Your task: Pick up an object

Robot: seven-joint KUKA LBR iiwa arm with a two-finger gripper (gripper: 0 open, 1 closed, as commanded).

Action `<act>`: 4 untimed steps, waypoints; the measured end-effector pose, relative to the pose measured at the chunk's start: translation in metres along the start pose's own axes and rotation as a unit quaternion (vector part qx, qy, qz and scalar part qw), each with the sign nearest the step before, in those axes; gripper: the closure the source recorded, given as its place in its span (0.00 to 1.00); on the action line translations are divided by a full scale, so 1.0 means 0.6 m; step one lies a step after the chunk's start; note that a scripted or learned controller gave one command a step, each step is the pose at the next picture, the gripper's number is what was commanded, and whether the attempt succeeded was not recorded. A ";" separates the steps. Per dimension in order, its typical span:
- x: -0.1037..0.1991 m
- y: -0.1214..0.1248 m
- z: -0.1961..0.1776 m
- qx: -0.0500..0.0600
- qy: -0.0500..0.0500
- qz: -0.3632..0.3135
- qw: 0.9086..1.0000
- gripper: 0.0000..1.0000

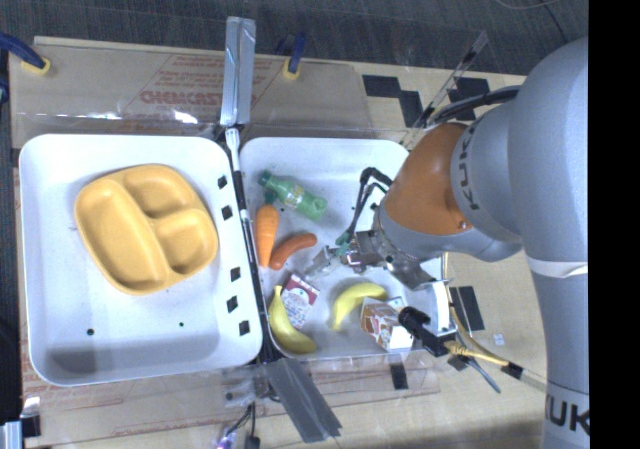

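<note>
While gripper (338, 257) hangs low in right white bin (320, 149), grip state unclear; small curved yellow plastic banana (352, 299) just below it, orange-red sausage-shaped toy (291, 248) beside, left; orange carrot (266, 232) further left.

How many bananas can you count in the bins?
2, both in the right bin: one banana by its front-left corner, the other banana mid-front. The arm may hide more.
</note>
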State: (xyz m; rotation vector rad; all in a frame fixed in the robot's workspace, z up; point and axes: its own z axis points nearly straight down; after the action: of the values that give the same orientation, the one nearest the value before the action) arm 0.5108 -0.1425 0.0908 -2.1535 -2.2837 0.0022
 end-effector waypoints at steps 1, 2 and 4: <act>-0.065 -0.062 0.001 0.001 0.001 -0.049 0.999 0.00; -0.064 -0.060 -0.014 0.001 0.001 -0.052 0.999 1.00; 0.055 -0.054 0.001 0.001 0.001 -0.015 1.000 0.00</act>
State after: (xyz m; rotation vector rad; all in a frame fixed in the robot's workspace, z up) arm 0.4764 -0.1117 0.0905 -2.1171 -2.3147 0.0021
